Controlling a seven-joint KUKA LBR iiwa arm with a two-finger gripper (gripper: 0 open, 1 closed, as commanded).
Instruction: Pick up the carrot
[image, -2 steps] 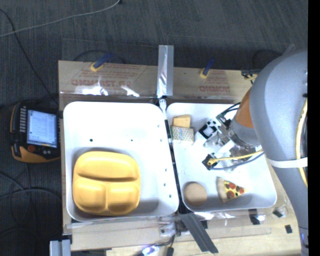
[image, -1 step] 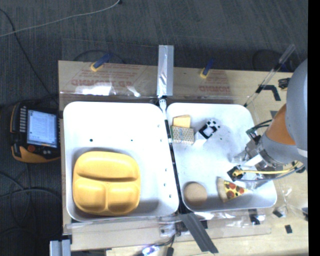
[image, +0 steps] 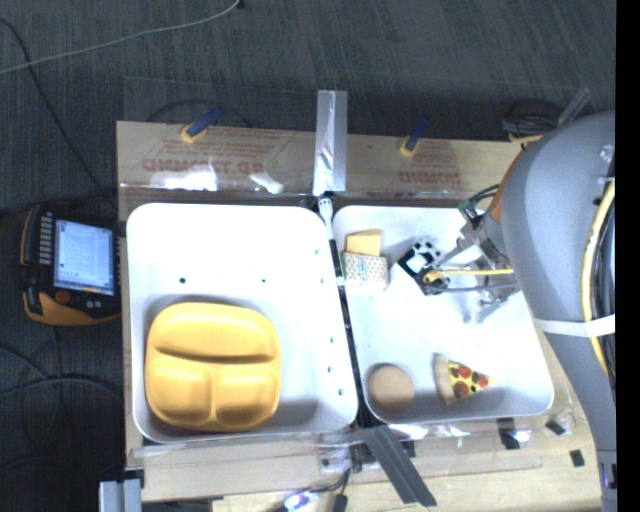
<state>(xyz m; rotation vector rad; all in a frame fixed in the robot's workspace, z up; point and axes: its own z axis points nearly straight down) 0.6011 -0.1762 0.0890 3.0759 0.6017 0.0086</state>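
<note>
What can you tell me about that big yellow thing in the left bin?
The yellow loaf looks like a toy bread of smooth, soft-looking plastic or foam, rounded at the corners, with grooves splitting it into three lobes. It lies flat in the front part of the left bin, close to the left and front walls. Nothing else touches it.

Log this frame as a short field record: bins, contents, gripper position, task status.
left bin: large yellow moulded bread-like block in its near half
right bin: pale yellow cube on a patterned green-white block at far left; round brown bun and pizza slice toy along near edge
gripper: low over the right bin's far part, nothing seen between fingers
carrot: cannot identify one
task status: not done
</note>
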